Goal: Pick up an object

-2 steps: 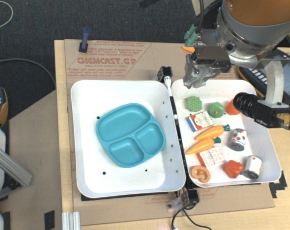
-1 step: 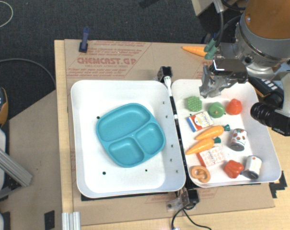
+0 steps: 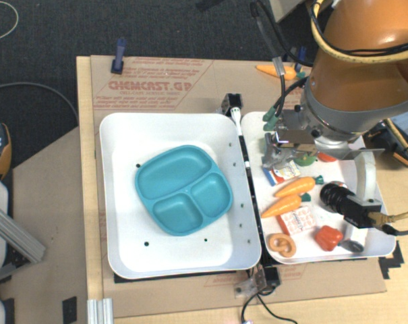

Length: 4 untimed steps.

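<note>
In the camera view you see the arm coming in over the right bin [image 3: 311, 256], with the gripper [image 3: 278, 155] low over that bin's far corner on the side next to the left bin [image 3: 123, 181]. You cannot tell from here whether the gripper is open or closed, and you see nothing held in it.

The loose objects lie spread across the right bin. A small red, white and blue packet [image 3: 283, 175] sits just under the gripper, close to the edge shared with the left bin. Beside it, toward the middle of the bin, two carrots lie side by side at a slant: the upper carrot [image 3: 297, 185] and the lower carrot [image 3: 283, 206]. A red-and-white packet [image 3: 300, 220] lies just nearer than the carrots. A brown ring-shaped piece [image 3: 282, 245] rests in the near corner by the left bin, and a red pepper [image 3: 328, 236] sits along the near edge, further from the left bin. A small green piece [image 3: 305, 159] shows just beside the gripper, partly hidden by the wrist.

In the left bin a blue divided plate [image 3: 183, 189] lies flat in the middle. Both bins rest on a cardboard sheet [image 3: 156, 86], with a blue clip [image 3: 118, 56] at its far edge.
</note>
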{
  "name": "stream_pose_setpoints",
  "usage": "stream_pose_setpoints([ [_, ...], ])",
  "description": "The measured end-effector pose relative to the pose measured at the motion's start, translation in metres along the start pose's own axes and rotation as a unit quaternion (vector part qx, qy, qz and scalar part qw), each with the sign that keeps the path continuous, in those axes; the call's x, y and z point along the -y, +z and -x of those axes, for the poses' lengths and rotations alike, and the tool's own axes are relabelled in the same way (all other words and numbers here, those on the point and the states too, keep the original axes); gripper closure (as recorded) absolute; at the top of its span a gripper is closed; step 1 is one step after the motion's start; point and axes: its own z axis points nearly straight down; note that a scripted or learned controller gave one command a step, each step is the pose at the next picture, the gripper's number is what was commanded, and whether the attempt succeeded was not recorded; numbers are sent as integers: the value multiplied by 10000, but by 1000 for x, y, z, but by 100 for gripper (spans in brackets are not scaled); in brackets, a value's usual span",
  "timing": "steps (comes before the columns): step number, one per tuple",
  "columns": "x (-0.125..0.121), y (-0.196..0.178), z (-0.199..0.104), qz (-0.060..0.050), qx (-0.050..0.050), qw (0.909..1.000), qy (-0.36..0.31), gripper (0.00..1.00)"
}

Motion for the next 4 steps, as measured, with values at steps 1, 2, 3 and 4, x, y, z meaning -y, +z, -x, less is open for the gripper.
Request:
stream_pose_setpoints([
  [1,-1,-17,-1,70,-12,10000,-13,100],
  [2,-1,-102,40,116,-13,9999,7,100],
  [3,0,-17,65,12,-6,10000,8,100],
  [4,-1,-63,-9,86,-23,9999,-56,100],
])
